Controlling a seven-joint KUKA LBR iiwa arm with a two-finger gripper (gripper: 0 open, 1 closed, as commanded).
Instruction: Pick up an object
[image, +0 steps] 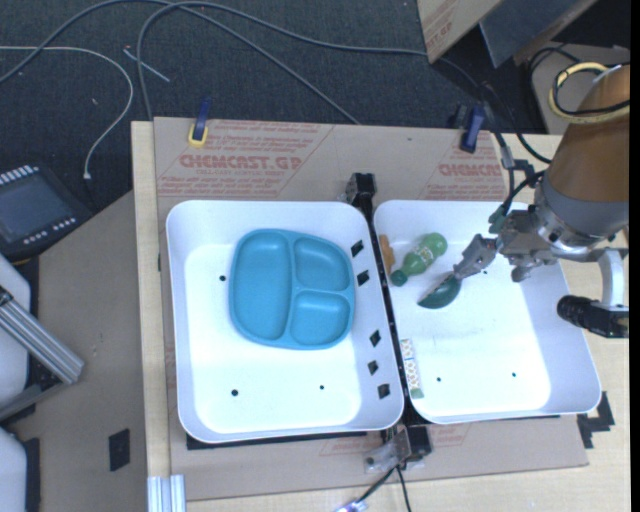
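the claw (468, 268) hangs over the right bin (520, 392), and we cannot tell how it is set. we see the arm (590, 170) leaning in from the right, its wrist tilted down and leftward. its tip sits just above a dark teal object (438, 294); a green bottle (421, 253) lies beside it. the left bin (200, 350) holds a blue divided plate (291, 288).
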